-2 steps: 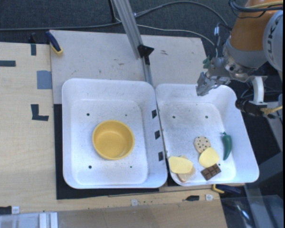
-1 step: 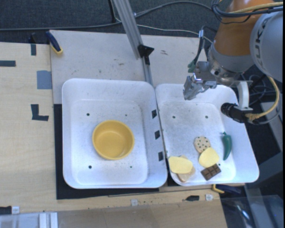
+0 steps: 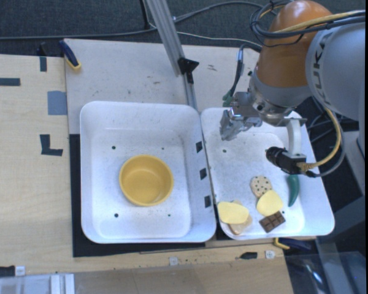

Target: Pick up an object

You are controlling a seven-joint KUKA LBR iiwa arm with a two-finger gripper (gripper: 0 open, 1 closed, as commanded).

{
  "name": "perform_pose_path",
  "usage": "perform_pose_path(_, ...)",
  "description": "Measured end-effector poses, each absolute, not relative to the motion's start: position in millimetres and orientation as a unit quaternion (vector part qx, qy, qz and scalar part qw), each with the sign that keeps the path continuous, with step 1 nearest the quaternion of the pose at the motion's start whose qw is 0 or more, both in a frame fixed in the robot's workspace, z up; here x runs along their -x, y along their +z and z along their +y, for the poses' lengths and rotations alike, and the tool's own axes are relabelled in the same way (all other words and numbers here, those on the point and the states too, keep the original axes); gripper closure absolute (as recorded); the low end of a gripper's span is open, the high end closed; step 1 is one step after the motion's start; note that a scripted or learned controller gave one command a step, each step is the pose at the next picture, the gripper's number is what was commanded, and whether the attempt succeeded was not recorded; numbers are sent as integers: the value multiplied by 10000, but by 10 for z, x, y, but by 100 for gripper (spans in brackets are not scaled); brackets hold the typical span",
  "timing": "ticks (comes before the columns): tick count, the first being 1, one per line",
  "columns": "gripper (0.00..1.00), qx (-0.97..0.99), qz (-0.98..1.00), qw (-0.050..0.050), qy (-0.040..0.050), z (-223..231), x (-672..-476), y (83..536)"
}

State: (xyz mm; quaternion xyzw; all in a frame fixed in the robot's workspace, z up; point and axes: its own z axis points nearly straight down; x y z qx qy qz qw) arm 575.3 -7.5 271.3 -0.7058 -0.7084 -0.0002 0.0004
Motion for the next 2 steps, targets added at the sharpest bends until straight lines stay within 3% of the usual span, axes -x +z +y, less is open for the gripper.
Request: perform_pose_path(2, 100, 7056, -7086, 5, 0, 781, -5394, 2574)
